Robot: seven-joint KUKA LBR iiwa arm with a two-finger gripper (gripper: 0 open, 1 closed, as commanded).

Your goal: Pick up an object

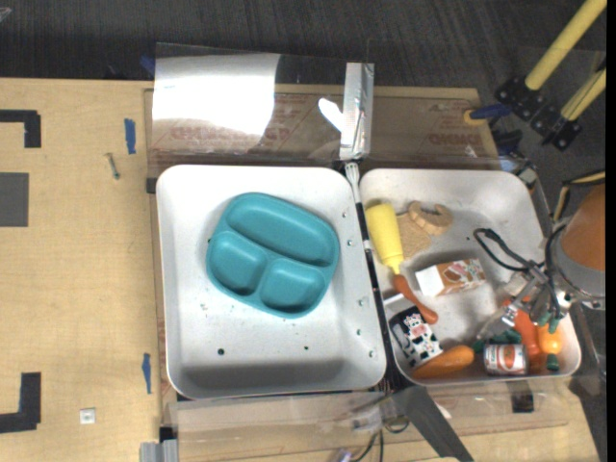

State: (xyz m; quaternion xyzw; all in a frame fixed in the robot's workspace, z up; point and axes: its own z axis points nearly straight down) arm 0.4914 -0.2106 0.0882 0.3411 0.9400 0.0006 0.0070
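Note:
The right bin holds several small items. A yellow bottle-like piece lies at its left wall, with a beige lump beside it. A small white and orange box sits mid-bin. A black and white spotted item, an orange sausage shape and a small can lie along the front. My gripper hangs low over the bin's right front corner, just above an orange carrot-like piece and the can. Nothing is visibly held.
The left bin carries a teal divided plate. A black cable loops over the right bin near the gripper. The arm's orange band sits at the right edge. Yellow poles stand beyond the bench.

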